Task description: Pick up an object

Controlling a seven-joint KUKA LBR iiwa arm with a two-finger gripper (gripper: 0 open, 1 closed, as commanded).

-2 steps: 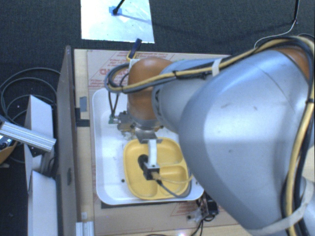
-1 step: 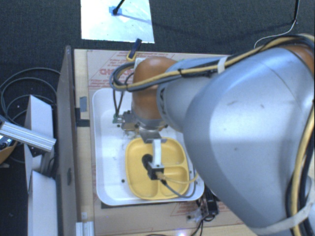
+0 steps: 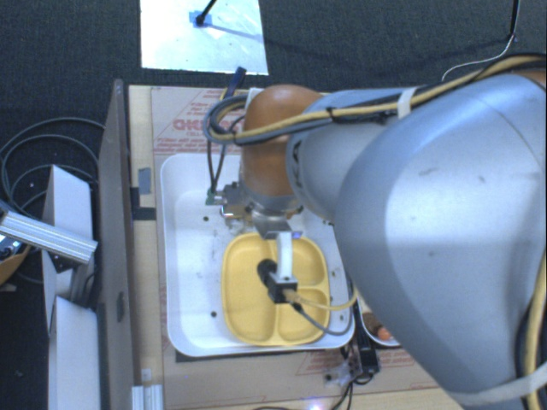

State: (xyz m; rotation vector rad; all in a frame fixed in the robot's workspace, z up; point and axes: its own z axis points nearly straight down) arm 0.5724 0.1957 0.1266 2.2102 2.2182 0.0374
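Beginning at the near side of the desk point(image 3: 256, 367), a shallow white plastic bin point(image 3: 184, 254) holds a pale yellow, rounded plastic plate moulded into compartments point(image 3: 244, 301). The plate lies flat toward the bin's near right corner. Apart from a few dark specks, it is the only loose thing I can make out there, so I take it as the thing to pick up.

Just beyond it, the claw point(image 3: 263, 222) hangs low over the plate's far rim, under the grey arm with its orange band point(image 3: 273, 135). The wrist hides it, so I cannot tell whether it is open or closed, or whether it touches the plate. Nothing shows in its hold.

By my reading the reach is done. The plate sits in the bin, so gripping and lifting remain.

Farthest off, a white sheet point(image 3: 201, 41) lies on the dark floor.
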